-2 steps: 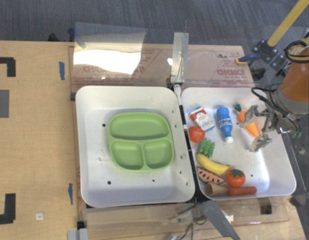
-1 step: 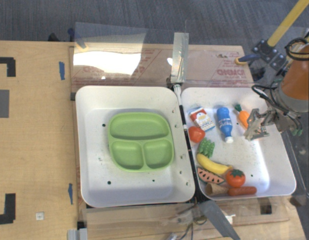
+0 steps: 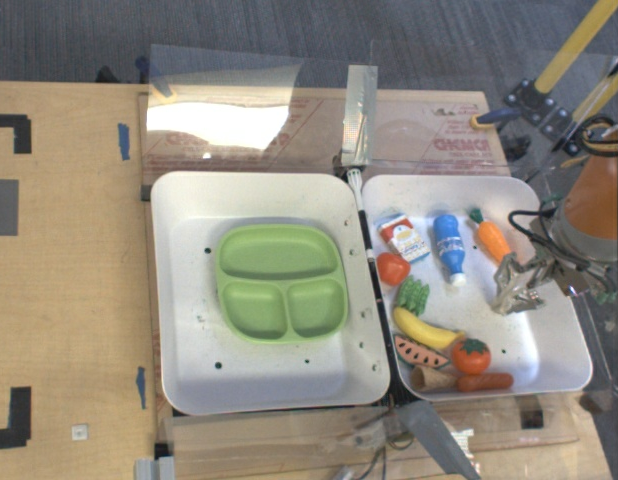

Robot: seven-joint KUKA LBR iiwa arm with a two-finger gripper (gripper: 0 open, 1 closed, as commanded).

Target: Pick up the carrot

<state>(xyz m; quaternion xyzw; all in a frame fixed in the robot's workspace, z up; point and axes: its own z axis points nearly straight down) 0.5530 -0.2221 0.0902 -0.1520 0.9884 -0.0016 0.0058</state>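
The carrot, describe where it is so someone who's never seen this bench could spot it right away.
Look in the right white bin, at its upper right area. The carrot lies there, right of the blue bottle and just above the gripper. It is the only orange tapered piece with a green tip.

Orange band [image 3: 599,200] above wrist; black cables looped beside; silvery metal claw [image 3: 513,293] below.

Red lettering on cardboard [image 3: 459,138], perhaps illegible
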